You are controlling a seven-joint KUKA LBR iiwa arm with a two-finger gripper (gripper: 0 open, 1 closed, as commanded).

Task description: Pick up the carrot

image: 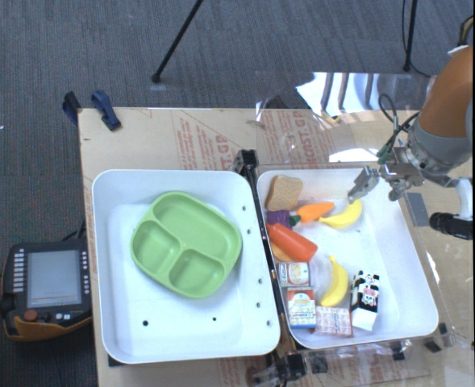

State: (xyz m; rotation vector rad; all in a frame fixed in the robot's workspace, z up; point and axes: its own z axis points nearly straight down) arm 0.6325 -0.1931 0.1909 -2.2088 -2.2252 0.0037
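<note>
The carrot (pixel 314 211) lies in the right bin (pixel 410 256), near the bin's back left corner. Its green end touches a purple thing (pixel 279 218) and its tip points at a small banana (pixel 343 215) just beside it. A slice of bread (pixel 284 190) sits behind it, and a bigger orange thing (pixel 293 241) lies in front. The toys are crowded along the left wall, so the carrot has little free room around it.

The tool (pixel 378 182) hangs above the back right part of that bin, apart from the carrot. I cannot tell how it is set, because it looks small and blurry. The arm is cut off at the edge. The left bin (pixel 112 216) holds a green plate (pixel 186 244).
</note>
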